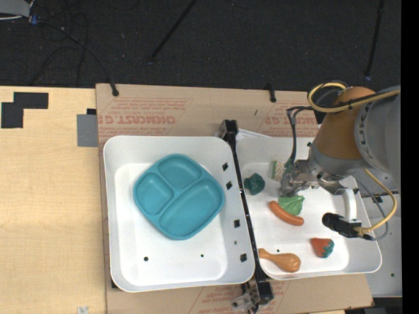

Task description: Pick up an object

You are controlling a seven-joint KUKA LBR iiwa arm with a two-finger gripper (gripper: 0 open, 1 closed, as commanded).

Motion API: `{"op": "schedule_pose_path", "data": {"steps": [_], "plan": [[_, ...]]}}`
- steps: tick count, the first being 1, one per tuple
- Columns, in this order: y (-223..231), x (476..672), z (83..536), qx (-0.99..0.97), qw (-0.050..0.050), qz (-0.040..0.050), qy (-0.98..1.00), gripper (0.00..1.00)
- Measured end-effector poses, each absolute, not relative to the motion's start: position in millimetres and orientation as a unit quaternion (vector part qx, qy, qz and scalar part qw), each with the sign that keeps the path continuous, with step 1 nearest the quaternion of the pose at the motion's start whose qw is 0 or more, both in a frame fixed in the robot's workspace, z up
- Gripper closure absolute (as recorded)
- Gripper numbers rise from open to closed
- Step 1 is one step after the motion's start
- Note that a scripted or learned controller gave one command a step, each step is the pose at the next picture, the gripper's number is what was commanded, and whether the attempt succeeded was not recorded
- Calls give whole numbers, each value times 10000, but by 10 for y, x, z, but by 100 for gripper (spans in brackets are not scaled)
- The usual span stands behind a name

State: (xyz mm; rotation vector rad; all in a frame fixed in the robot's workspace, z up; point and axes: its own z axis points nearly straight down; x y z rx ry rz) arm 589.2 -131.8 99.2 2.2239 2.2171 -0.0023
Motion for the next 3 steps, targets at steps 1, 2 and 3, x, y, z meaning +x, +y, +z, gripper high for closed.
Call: {"op": "schedule_pose_path", "data": {"steps": [1,2,3], "plan": [[-1270,5965,1460,7066,2,4,7076,100],[-1262,5975,1880,7068,0,1,7074,100],[-1192,6049,2396,7066,2,2,7076,100]]}}
